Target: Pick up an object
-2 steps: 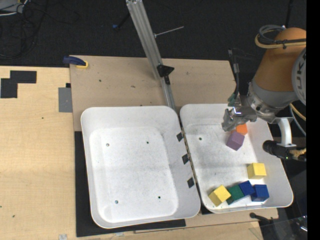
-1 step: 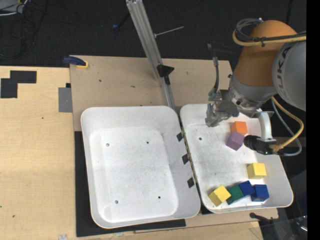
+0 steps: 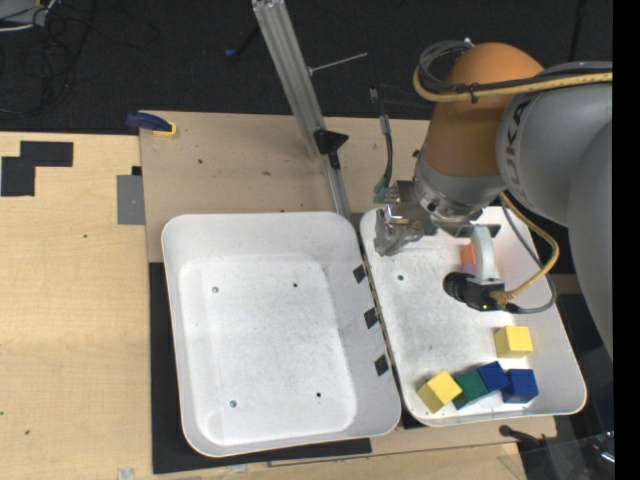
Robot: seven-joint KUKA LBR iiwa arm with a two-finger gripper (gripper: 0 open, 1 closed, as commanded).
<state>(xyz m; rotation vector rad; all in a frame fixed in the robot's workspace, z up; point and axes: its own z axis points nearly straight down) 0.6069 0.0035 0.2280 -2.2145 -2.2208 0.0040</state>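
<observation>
You are looking down on two shallow white bins set side by side on a wooden bench; the left bin (image 3: 265, 328) is the larger in view, the right bin (image 3: 420, 308) sits touching it along a seam marked by small black clips. The arm (image 3: 480, 118) comes in from the right, its orange band prominent above the wrist, and it hangs over the far end of the right bin; the gripper (image 3: 392, 230) sits near that bin's far left corner, close to the seam, and you cannot tell from this angle whether it is released or clenched; nothing is visibly held in it. The objects you could pick all lie in the right bin, well apart from the gripper, gathered at the near end; a yellow block (image 3: 513, 340) rests alone toward the right wall; nearer the front rim a second yellow block (image 3: 440, 390) lies tilted, just beside a green block (image 3: 470, 386), which touches a blue block (image 3: 492, 376), with another blue block (image 3: 520, 385) beside that one. A black cylindrical part (image 3: 468, 289) with a cable shows below the wrist, over the middle of the right bin. A slanted aluminium rail (image 3: 295, 78) rises behind the bins, and a small blue and yellow clamp (image 3: 152, 123) lies at the bench's far left corner.
</observation>
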